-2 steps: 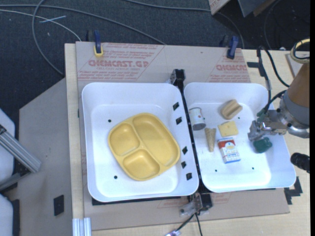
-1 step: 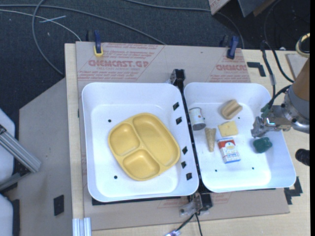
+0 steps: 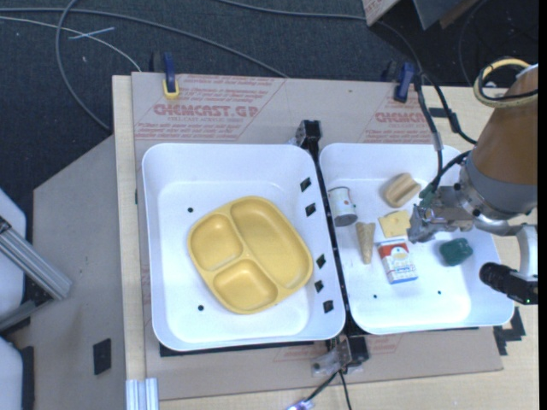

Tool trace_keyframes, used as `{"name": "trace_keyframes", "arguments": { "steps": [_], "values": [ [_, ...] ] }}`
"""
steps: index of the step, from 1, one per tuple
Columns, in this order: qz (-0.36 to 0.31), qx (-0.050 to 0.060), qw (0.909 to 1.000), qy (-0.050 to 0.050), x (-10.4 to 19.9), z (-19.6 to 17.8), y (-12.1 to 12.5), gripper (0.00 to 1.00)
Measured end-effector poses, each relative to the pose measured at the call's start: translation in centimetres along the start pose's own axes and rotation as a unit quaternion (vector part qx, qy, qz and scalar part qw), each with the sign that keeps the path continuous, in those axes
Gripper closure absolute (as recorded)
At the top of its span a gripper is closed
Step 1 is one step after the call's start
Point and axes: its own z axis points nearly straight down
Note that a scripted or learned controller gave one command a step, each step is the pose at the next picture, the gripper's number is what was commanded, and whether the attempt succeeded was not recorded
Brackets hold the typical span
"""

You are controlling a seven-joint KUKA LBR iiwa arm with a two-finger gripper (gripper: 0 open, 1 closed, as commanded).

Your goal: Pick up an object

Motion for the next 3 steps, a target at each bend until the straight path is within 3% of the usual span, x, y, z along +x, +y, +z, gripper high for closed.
{"name": "trace_keyframes", "arguments": {
  "steps": [3],
  "values": [
    [0.000,-0.002,1.0000,-0.001,15.5,0.1,3.6,1.00]
  ]
}}
